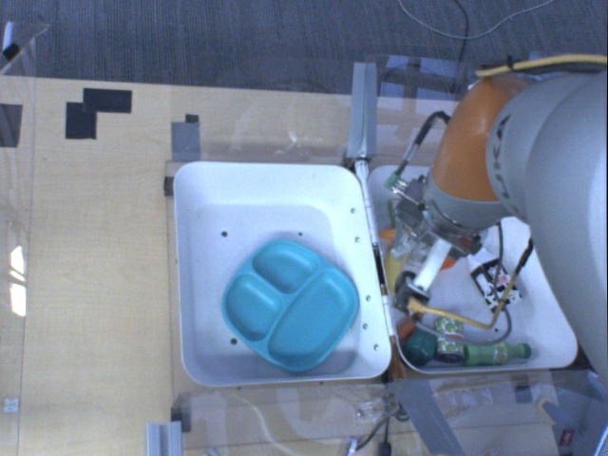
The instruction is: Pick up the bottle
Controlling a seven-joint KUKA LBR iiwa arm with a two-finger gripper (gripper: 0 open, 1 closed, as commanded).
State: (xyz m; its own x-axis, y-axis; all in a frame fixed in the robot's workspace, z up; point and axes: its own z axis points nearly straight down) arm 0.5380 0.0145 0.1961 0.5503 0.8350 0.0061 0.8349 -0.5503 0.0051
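Note:
A green bottle (483, 353) lies on its side along the near wall of the right bin (556, 340). My gripper (401, 243) hangs low over the left part of that bin, close to the divider wall and well up-left of the bottle. The wrist and the grey arm with its orange band (465, 150) cover the middle and far part of the bin. Nothing can be made out between the gripper and the bottle that links them; the bottle rests apart from it.
A dark teal round object (418, 348) sits at the bottle's left end, with small orange pieces (405, 329) beside it. The left bin (204, 193) holds a blue divided plate (290, 304). A small black-and-white item (496, 283) lies right of the wrist.

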